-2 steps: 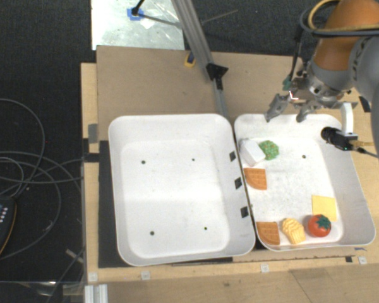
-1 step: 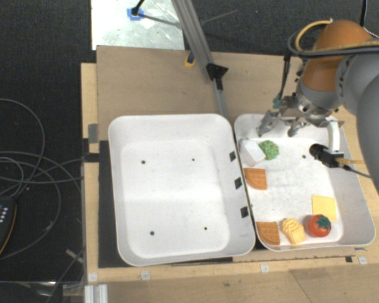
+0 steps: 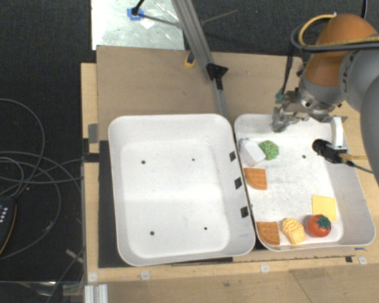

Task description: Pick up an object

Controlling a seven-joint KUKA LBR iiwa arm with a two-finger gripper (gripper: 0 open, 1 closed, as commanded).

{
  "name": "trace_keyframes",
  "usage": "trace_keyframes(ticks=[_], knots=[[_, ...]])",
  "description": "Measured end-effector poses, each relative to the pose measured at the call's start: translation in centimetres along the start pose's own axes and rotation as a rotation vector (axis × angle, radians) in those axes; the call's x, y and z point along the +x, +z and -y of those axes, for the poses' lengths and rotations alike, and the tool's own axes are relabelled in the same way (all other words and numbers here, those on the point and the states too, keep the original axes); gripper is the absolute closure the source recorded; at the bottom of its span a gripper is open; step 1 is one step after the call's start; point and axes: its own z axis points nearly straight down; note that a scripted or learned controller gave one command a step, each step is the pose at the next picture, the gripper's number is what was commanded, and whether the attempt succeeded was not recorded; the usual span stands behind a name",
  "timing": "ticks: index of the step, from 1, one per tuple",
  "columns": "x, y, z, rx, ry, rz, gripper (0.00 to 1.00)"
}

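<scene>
Camera view: is looking down at a slant on two shallow white bins sitting side by side on the bench.
Arm (image 3: 368, 84): is reaching in from the right of the frame, its orange band showing in the upper right.
Gripper (image 3: 282, 124): is hanging over the upper left part of the right bin (image 3: 361, 214), pointing down; whether it is wide or narrow I cannot tell.
White block (image 3: 251, 151): is lying near the right bin's upper left corner, just below and left of the gripper, apart from it.
Green lump (image 3: 270, 149): is sitting just beside the white block, on its right.
Orange wafer (image 3: 256, 178): is lying below the white block, near the bin's left wall.
Yellow square (image 3: 324, 206): is lying flat in the bin's lower right part.
Red tomato (image 3: 319, 226): is sitting just below the yellow square.
Yellow ridged piece (image 3: 294, 230): is lying left of the red tomato, by the bin's bottom wall.
Second orange wafer (image 3: 268, 233): is lying in the bin's lower left corner, just beside the yellow ridged piece.
Left bin (image 3: 116, 169): is sitting just beside the right bin, filling the middle of the frame.
</scene>
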Motion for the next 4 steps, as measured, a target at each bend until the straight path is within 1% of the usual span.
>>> trace_keyframes(ticks=[1, 2, 3, 4], knots=[[1.0, -5.8, -0.4, -0.004, -0.003, 0.0, 1.0], [0.0, -11.2, -0.6, -0.003, 0.001, 0.001, 1.0], [0.0, -15.2, -0.8, -0.002, -0.002, 0.001, 1.0], [5.0, -14.5, 1.2, 0.005, -0.005, -0.002, 1.0]])
